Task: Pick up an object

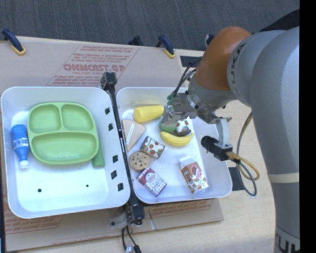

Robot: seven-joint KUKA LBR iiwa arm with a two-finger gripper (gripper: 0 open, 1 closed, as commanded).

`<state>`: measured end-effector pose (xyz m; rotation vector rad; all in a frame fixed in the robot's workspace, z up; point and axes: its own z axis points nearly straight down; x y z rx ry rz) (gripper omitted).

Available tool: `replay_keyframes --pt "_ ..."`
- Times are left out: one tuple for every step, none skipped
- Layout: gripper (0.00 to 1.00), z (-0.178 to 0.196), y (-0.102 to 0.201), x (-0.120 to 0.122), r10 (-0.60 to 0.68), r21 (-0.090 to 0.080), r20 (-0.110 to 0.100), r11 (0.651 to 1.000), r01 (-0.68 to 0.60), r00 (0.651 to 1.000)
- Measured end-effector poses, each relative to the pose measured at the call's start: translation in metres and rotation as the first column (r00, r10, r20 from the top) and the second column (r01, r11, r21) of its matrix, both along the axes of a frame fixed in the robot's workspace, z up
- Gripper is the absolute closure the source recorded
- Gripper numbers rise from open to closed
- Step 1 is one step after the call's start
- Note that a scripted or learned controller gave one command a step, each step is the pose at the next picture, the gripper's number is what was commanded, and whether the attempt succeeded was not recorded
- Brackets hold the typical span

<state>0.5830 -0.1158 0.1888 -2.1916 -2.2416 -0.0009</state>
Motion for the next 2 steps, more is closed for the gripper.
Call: replay_keyframes --pt "1.00 0.146 0.004 0.050 -0.017 -0.005 0.006 1.000 0.017 1.000" --pt "1.00 0.054 0.060 0.036 -0.016 -0.004 0.000 1.000 0.016 1.000"
